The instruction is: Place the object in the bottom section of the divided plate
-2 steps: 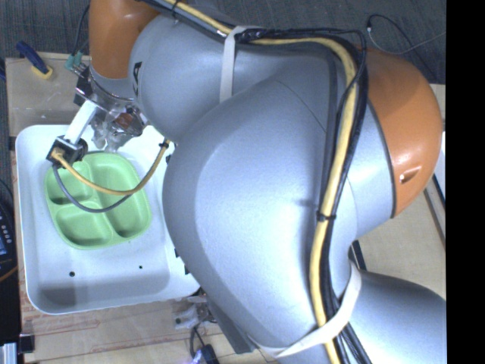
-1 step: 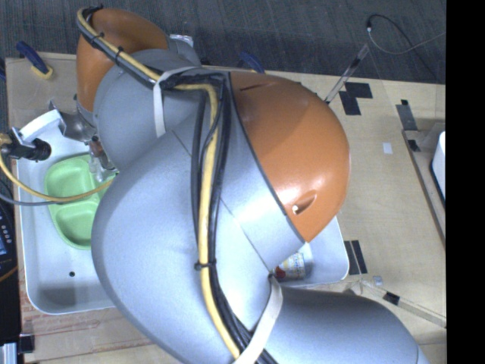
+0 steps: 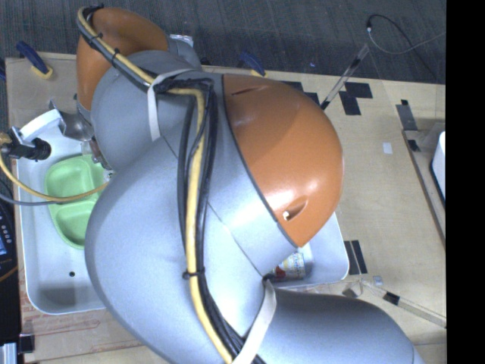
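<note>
Your arm [image 3: 197, 203] hides most of the green divided plate [image 3: 70, 196] in the left bin [image 3: 45, 294]. Gripper state cannot be told; a small object [image 3: 295, 265] lies in the right bin. Misplacement risks going unseen.

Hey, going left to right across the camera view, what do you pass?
Blue clamp on the bench's left edge → green divided plate in the left white bin → grey arm → its orange band → small bottle-like object beneath it → bare wooden bench.
</note>
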Controlling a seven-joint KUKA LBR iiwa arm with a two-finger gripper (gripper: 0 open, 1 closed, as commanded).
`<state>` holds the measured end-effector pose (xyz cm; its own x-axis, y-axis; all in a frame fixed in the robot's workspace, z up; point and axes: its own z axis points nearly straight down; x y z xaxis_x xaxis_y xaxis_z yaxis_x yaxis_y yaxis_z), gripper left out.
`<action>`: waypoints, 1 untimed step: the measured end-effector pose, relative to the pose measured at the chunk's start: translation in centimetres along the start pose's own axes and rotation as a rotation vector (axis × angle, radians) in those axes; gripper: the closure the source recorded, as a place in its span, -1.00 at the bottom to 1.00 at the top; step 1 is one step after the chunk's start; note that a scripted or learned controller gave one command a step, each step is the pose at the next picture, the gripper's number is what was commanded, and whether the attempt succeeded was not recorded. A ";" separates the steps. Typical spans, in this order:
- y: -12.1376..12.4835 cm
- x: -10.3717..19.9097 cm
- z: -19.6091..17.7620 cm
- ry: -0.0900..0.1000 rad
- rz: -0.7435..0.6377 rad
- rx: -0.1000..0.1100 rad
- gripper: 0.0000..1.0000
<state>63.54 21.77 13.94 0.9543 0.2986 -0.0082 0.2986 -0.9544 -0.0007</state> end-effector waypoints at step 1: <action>-0.1 0.0 -0.6 -0.007 -0.007 -0.001 1.00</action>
<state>63.49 21.85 14.57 0.9521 0.3053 -0.0153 0.3054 -0.9522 -0.0001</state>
